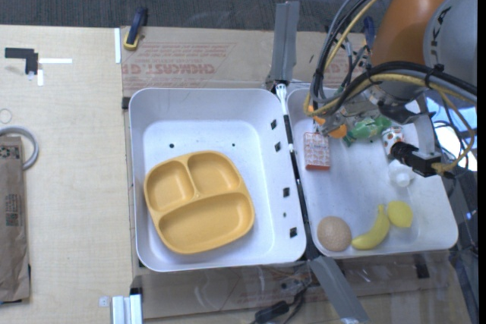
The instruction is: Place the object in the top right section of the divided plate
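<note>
Gripper (357, 121) sits over the right white bin's (425, 239) far clutter; I cannot tell its state. I'd confirm a grasp before carrying to the yellow divided plastic plate's (199, 201) top right section (214, 172).

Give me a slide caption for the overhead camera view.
KUKA arm reaches over right bin of toy food; yellow divided plate waits in left bin.
</note>
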Robot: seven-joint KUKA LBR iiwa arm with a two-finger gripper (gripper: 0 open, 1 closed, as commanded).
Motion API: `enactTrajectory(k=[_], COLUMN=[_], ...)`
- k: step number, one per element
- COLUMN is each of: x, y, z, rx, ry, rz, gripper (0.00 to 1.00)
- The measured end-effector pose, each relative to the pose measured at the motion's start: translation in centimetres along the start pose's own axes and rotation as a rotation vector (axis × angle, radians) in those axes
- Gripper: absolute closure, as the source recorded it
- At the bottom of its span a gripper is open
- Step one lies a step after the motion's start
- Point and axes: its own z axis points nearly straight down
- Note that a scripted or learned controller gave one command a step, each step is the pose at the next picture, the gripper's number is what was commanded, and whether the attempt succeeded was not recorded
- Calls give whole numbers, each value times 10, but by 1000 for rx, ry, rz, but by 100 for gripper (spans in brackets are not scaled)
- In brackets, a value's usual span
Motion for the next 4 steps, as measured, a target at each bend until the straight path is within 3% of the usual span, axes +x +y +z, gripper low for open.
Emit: enactTrajectory(k=[1, 2, 3, 4], x=[85, 168, 168, 159], y=[-19, -1, -1, 54], z=[0, 65, 64, 76], rx=[0, 1, 1, -4], ry=[1, 1, 1, 0], rz=[-106, 15, 16, -512], gripper=[100, 100, 0, 0])
